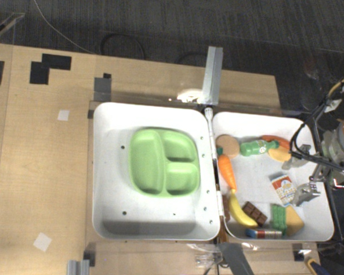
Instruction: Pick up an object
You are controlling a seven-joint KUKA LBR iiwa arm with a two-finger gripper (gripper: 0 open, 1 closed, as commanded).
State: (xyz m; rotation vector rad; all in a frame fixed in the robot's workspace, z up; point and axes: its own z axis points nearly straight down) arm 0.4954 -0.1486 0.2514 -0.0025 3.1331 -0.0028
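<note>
The right bin (260,120) holds several small items: an orange carrot (227,172), a banana (238,211), a green bottle (258,148), a tan round piece (228,145), a red-and-white packet (283,189), a brown chocolate bar (254,213), a green block (279,216), a yellow wedge (295,220) and a red-and-blue marker (264,232). An orange and yellow piece (277,152) lies by the bottle. My gripper (296,180) hangs over the bin's right side, open, its fingers spread just right of the packet with nothing between them.
The left bin (106,217) carries a green divided plate (163,162). A metal post (212,75) stands behind the seam between the bins. Black cables (319,111) loop off the arm at the right. Wooden bench lies to the left.
</note>
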